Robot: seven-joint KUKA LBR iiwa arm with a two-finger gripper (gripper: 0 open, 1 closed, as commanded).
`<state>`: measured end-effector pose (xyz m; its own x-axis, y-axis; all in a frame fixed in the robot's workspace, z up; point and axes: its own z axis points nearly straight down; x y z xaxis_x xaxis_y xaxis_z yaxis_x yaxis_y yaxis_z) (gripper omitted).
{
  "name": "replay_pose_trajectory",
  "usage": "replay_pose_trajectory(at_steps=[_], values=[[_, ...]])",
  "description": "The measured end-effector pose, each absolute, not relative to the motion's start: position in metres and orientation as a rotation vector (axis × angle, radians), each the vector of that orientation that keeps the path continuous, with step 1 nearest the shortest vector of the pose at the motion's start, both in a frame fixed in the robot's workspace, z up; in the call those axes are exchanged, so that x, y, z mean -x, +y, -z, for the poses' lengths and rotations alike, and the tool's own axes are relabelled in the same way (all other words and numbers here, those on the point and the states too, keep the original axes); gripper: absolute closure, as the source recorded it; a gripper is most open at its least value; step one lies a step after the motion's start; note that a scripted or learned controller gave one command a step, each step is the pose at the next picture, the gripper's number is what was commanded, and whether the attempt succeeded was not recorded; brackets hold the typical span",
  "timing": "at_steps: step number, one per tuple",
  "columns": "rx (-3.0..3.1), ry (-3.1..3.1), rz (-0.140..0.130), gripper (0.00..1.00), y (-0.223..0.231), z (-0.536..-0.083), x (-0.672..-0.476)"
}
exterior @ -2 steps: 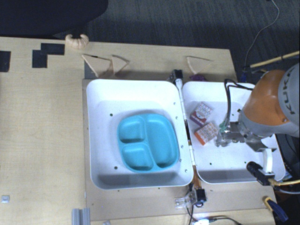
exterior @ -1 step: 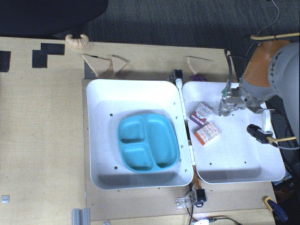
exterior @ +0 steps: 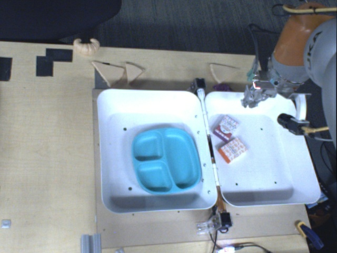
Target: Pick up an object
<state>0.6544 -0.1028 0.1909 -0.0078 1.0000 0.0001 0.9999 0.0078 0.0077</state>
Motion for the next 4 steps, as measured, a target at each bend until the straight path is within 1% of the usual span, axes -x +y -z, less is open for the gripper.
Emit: replay_pose_trajectory(at_steps=[1,2,3,4], values=[[-2.211,2.229,-0.005,1.00,-0.053,-0.201,-0.665],[-2.212,2.227,-0.003,0.00,-0.054,-0.201,-0.665],[-2.214,2.222,-0.005,0.00,-0.104,-0.086,-0.647],[-2.207,2.224,-0.011,1.00,-0.103,-0.099,-0.649]])
